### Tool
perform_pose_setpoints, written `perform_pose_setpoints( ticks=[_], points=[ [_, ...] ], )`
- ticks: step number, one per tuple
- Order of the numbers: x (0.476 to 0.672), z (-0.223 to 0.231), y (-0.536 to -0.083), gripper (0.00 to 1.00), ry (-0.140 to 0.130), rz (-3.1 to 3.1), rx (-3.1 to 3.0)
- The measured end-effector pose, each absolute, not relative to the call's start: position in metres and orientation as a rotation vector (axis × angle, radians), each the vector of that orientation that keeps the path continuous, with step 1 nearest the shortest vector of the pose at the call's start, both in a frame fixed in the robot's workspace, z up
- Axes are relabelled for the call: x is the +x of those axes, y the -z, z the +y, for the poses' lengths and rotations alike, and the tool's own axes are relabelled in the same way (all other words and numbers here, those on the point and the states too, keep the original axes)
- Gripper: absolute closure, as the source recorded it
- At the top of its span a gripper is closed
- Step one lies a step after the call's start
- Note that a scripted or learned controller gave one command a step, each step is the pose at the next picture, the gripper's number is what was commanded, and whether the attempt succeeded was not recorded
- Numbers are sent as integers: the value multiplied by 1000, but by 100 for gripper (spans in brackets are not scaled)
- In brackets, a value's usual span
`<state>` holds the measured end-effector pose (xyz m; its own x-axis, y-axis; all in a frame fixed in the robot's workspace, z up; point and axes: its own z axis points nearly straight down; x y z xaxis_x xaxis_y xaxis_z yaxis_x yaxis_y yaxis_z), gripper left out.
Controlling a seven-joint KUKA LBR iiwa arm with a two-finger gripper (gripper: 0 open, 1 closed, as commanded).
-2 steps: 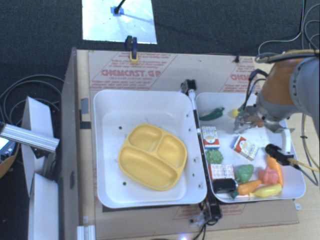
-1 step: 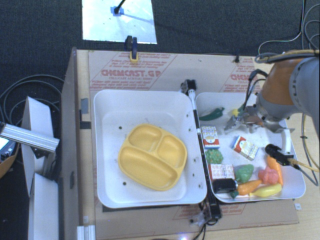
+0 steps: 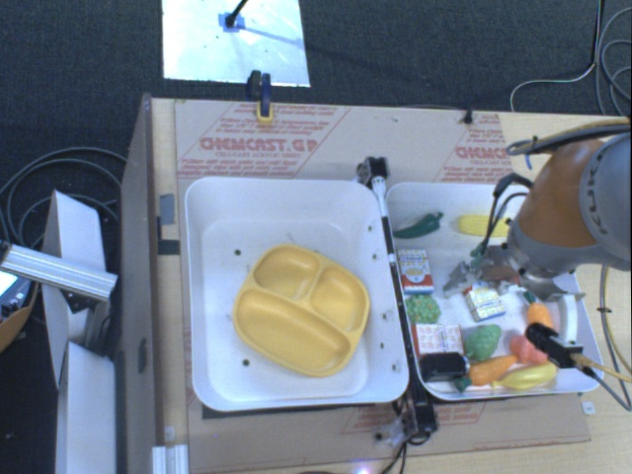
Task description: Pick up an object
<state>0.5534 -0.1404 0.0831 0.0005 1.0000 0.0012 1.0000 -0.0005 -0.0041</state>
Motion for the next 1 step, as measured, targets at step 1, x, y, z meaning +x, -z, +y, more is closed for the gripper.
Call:
perform_pose_setpoints(
  ticks=[1],
  points=[
    [557, -140, -95, 100, 3, -2225, -2221]
  ],
)
